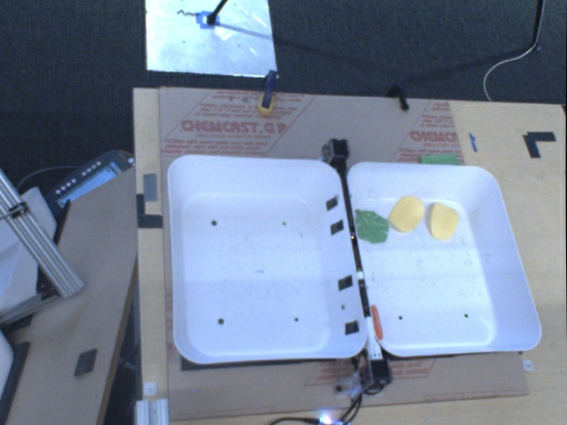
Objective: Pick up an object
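Progress: nothing lifted yet, as I judge it. Gripper state cannot be told. Right bin (505,326) holds a green piece (372,227) just beside its left wall, two yellow pieces (407,213) (443,220) further right, and a small orange item (376,322) (identity unclear). Board (230,124) reads "CHEMCAST GP".

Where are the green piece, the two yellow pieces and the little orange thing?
green piece (372,227), camera view, its middle
left yellow piece (407,213), camera view, its middle
right yellow piece (444,220), camera view, its middle
orange thing (376,321), camera view, mid-length
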